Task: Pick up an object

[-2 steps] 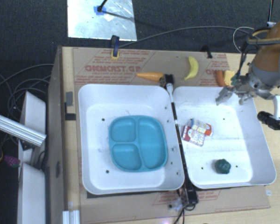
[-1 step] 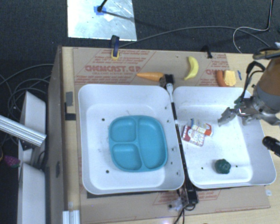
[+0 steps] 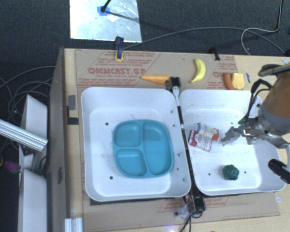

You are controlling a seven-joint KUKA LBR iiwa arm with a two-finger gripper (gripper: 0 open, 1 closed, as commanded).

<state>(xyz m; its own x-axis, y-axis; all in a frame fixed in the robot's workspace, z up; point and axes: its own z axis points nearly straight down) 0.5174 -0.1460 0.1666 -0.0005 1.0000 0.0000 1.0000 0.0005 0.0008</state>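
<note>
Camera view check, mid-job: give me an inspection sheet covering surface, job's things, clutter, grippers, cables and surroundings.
Surface: cardboard-topped bench bearing a left bin and a right bin, side by side.
Job's things: red-and-white packet and dark green lump in the right bin; blue divided tray in the left bin.
Clutter: banana, carrot and an orange item on the cardboard behind the bins.
Grippers: gripper over the right bin, right of the packet; nothing seen between its fingers.
Cables: a black cable crosses the floor behind the bench; more lie at left.
Surroundings: dark floor, a shiny sheet behind the bench.
</note>
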